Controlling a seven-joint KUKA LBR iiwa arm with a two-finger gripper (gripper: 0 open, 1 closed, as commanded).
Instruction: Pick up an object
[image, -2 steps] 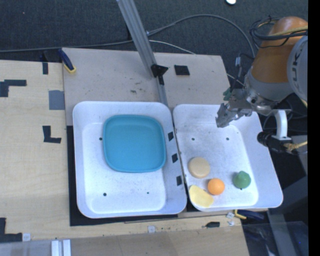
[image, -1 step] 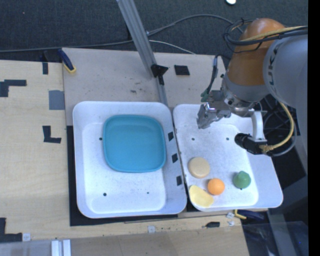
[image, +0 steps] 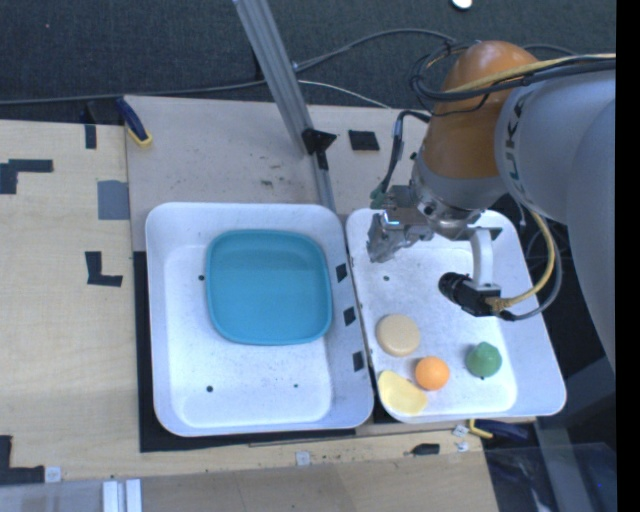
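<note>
- One counter (image: 60, 300), pale wood with dark tape marks, carries everything.
- One grey arm (image: 560, 150) with an orange band reaches in from the right, over the right bin's far end.
- Two white bins sit side by side, touching along their inner edges: the left bin (image: 180, 400) and the right bin (image: 535, 395).
- One blue plate (image: 268, 286), a rounded square, lies flat in the left bin, toward its far half.
- One claw (image: 381, 243) hangs over the far left corner of the right bin; how wide its tips stand cannot be told, and nothing shows between them.
- Four small things lie in the near half of the right bin, all well apart from the claw and nearer the camera:
- One yellow piece (image: 402, 394), oblong, long axis slanting from upper left to lower right, in the near left corner.
- One tan disc (image: 398, 335), round, straight below the claw.
- One orange ball (image: 432, 373), touching the yellow piece.
- One green ball (image: 484, 359), furthest right.
</note>
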